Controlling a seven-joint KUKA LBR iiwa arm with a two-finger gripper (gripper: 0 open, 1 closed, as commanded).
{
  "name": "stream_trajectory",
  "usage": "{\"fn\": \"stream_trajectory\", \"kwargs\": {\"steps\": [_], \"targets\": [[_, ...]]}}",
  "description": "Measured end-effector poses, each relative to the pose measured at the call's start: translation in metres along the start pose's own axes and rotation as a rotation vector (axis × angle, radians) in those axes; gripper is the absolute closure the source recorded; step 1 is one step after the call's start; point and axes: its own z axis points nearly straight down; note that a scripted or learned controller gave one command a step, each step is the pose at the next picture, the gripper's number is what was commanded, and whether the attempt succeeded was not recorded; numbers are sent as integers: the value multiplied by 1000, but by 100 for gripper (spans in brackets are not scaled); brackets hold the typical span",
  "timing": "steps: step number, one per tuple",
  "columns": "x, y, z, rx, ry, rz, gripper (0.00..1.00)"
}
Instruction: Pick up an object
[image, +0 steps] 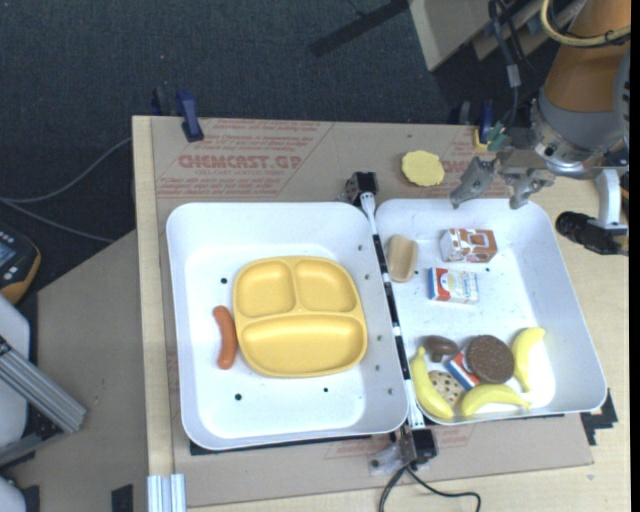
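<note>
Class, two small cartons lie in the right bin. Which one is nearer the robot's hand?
The upper carton, brown and white, lies nearer the hand, which hangs over the bin's far edge. The blue, red and white carton lies below it, farther off.

Glossy yellow plastic tray (298, 316); smooth white plastic bins (190, 330); matt brown cardboard sheet (240, 160); printed paper cartons (468, 245).

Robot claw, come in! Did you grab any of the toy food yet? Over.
Gripper open, above right bin's far rim, holding nothing. Nearest: small carton, untouched. Nothing in the way.
</note>
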Motion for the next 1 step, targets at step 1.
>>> {"fn": "stream_trajectory", "kwargs": {"steps": [1], "targets": [[-62, 11, 95, 4, 0, 4, 0]]}}
